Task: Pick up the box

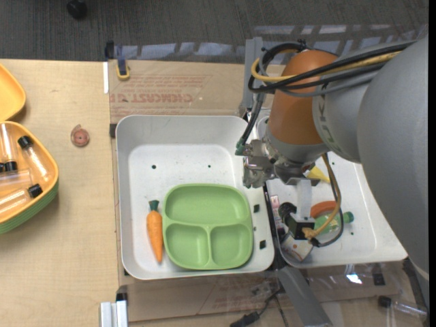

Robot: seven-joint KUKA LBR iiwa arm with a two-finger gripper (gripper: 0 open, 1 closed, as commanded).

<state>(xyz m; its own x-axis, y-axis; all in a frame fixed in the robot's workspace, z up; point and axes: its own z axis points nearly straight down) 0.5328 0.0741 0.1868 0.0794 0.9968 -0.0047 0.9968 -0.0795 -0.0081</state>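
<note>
Yellow-orange trays [20, 176] sit off at the far left on the wooden bench top [68, 251], with a few little clear vials with black caps lying in them, plus a small reddish round thing [80, 137] on the wood nearby. Moving right, the left white bin [129, 148] has a toy carrot [155, 231] along its left side and a green three-compartment plate [208, 227] just beside it, filling the near half. Flattened cardboard [170, 94] with red print lies behind that bin.

Then comes the arm: the big grey body with its orange band [303, 101] hangs over the right bin [378, 240], cables looping around it. The gripper [257, 169] is down near the wall between the two bins, but it's seen from above and I honestly can't tell what state it's in or whether it's got anything.

The right bin is mostly hidden. I can see bits of yellow, orange-red and green [327, 210] under the arm, but can't pick out the box from them.
</note>
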